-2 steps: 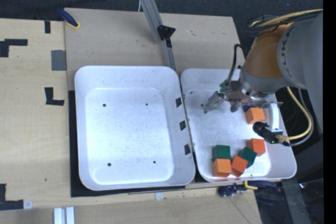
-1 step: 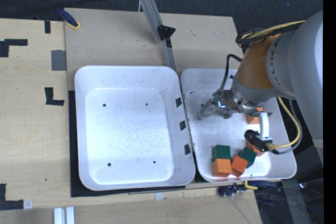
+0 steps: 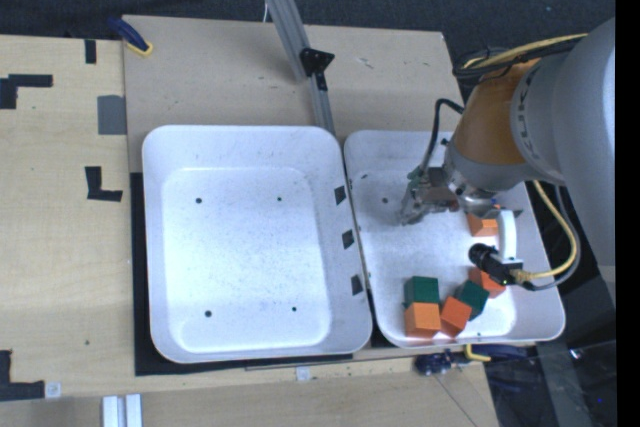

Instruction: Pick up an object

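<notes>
**My pincer low in the right bin, blocks bunched at the near end**

The bench [image 3: 60,215] under me is pale wood, and on it sit my two white trays side by side. The left bin [image 3: 160,215] is the wider one. The right bin [image 3: 385,155] is where I reach in, my grey arm [image 3: 570,105] with its orange band [image 3: 485,120] coming across from the right. A slanted metal pole [image 3: 285,0] crosses the far side of the bench.

My gripper [image 3: 415,203] hangs over the far middle of the right bin's floor; whether it is spread or closed I cannot tell from here, and I see nothing caught in it.

The blocks lie well apart from it, at the near end: a green block [image 3: 422,289] touching an orange block [image 3: 422,317] just below, a second orange block [image 3: 455,315] beside them, another green block [image 3: 472,297] against that. One more small orange block [image 3: 483,226] sits near my wrist.
</notes>
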Tool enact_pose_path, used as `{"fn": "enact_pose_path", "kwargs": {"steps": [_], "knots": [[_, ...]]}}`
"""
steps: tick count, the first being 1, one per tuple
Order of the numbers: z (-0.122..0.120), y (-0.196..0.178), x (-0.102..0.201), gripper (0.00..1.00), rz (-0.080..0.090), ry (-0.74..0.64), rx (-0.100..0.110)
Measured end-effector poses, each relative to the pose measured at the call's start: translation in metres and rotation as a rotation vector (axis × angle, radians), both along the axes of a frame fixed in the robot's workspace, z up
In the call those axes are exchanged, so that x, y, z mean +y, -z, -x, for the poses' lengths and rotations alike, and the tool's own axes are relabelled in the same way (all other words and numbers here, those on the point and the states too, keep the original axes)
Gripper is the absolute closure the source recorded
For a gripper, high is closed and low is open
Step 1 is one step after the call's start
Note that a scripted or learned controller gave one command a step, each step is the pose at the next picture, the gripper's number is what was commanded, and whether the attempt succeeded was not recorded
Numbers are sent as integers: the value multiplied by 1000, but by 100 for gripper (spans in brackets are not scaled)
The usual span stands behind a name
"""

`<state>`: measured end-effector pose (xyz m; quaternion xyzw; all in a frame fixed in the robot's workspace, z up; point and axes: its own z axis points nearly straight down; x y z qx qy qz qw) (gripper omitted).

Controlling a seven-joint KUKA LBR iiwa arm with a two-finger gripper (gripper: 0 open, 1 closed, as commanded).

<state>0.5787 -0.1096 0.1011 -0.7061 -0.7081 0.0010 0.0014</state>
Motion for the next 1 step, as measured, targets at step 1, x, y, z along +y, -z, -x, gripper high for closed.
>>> {"fn": "enact_pose_path", "kwargs": {"steps": [1], "knots": [[2,-63,1,100,1,1,-8]]}}
